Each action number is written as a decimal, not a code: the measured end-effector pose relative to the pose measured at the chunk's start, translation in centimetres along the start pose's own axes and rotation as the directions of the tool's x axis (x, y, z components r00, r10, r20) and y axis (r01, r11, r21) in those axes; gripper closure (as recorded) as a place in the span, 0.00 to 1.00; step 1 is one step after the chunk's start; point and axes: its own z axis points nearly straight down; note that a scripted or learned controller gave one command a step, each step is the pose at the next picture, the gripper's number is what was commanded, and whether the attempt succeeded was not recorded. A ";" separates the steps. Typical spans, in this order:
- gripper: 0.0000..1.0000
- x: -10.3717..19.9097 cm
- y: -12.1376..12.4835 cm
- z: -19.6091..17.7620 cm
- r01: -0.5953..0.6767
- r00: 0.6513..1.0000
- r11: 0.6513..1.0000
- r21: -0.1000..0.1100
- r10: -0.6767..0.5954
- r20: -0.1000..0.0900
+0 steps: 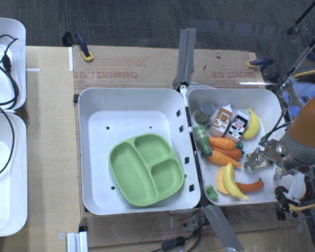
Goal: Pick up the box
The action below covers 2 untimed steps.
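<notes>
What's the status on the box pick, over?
Gripper low in the right bin, near side, nothing seen held. Boxes upright at the bin's far end, untouched. Carrots and bananas lie between.

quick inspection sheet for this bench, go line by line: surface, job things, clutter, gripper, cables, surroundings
surface: wooden bench bearing two white bins side by side, cardboard under them
job's things: two small boxes upright in the right bin, an orange and white box and a black and white box, touching each other
clutter: green divided tray in the left bin; in the right bin carrots, two bananas, a green bottle, a small can
grippers: gripper low over the right bin, right of the carrots, holding nothing that I can see
cables: black cable looping over the white unit at the left edge
surroundings: dark floor beyond; blue clamps on the cardboard
</notes>
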 end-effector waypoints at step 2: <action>1.00 0.0 0.0 -0.8 -0.001 1.000 1.000 0.002 0.001 0.000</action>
